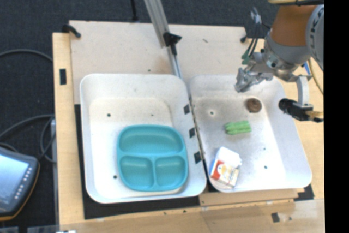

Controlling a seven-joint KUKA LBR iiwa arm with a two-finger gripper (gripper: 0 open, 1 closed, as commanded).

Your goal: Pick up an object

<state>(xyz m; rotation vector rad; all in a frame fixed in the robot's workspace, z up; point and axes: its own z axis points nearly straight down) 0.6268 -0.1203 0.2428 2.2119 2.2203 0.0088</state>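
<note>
The gripper (pixel 242 83) (its opening cannot be told) is best lowered squarely over the brown ball (pixel 253 105).

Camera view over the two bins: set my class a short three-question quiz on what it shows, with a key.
1. True or false: the teal divided tray lies in the same bin as the green object.
2. Which lies nearest the gripper? A) the brown round object B) the red and white packet C) the teal divided tray
3. Fill in: the red and white packet lies in the right bin's ____ corner, beside the divider.

Key: 1 false; 2 A; 3 near left.
</note>
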